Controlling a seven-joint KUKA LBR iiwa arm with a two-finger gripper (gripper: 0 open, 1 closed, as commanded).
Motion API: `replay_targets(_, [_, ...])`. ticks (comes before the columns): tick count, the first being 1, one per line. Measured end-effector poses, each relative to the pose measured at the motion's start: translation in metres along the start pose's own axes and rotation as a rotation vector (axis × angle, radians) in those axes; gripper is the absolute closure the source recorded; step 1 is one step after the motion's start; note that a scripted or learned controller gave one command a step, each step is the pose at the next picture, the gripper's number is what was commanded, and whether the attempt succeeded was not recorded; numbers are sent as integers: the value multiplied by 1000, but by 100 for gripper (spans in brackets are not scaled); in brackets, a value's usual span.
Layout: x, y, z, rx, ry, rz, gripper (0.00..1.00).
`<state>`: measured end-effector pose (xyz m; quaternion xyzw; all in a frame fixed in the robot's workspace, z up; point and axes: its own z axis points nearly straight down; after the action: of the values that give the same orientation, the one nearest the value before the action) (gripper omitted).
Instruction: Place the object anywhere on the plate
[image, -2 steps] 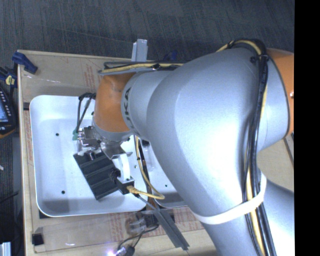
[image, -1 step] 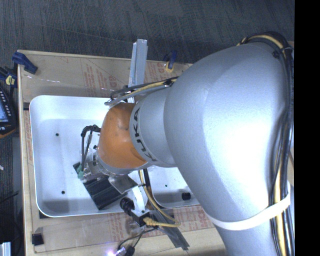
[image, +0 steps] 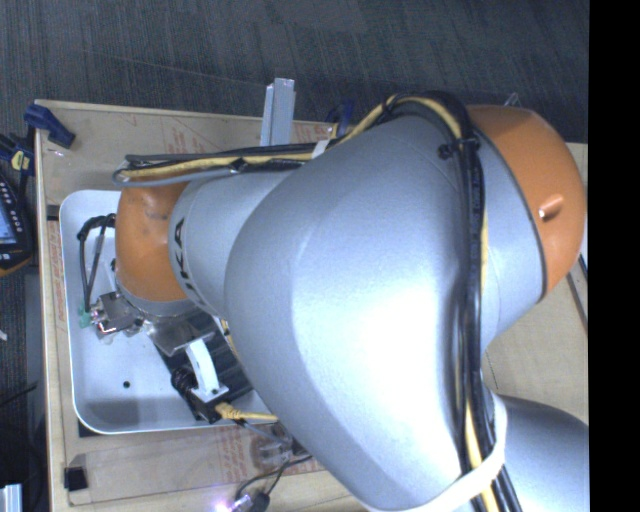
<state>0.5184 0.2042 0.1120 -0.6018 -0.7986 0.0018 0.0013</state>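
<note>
My grey arm (image: 380, 300) reaches in from the right and covers most of the bench. Its orange wrist band (image: 145, 250) hangs over the left white bin (image: 72, 330). The gripper (image: 102, 322) sits low over the left part of that bin, close to its left wall, as a small metal head. The arm hides the middle and right of the bin floor. A tiny dark speck (image: 127, 384) lies on the bare white floor just below the gripper; I cannot tell what it is.
A wooden frame (image: 160, 125) runs round the bin. A blue clamp (image: 48, 122) grips its far left corner. A grey upright post (image: 280, 105) stands at the back edge. A dark device (image: 10, 225) lies past the left edge.
</note>
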Motion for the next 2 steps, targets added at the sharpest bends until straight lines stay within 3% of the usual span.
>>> replay_targets(1, [-99,-21,-77,-4,-2,-357,100])
replay_targets(2, [-41,-5,-221,-6,0,-349,100])
